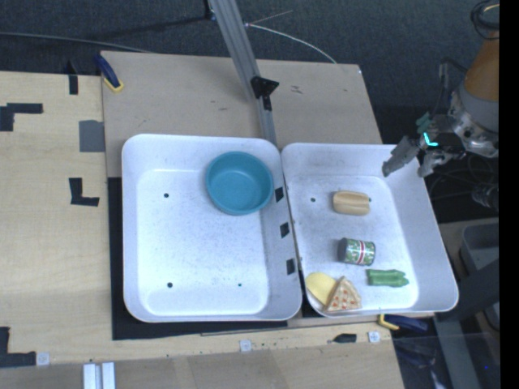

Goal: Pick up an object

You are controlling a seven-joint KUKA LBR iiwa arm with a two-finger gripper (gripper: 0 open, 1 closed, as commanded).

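Pizza slice (344,296) lies bottom-most; claw (411,160), seemingly apart, hovers at right bin's (430,241) upper-right rim

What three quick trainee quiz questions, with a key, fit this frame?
1. True or false: the blue bowl sits in the right bin.
2. Which lies nearest the claw? A) can B) bun C) pizza slice
3. Fill in: the green item lies just right of the ____.

Key: 1 false, it is in the left bin; 2 B; 3 can.
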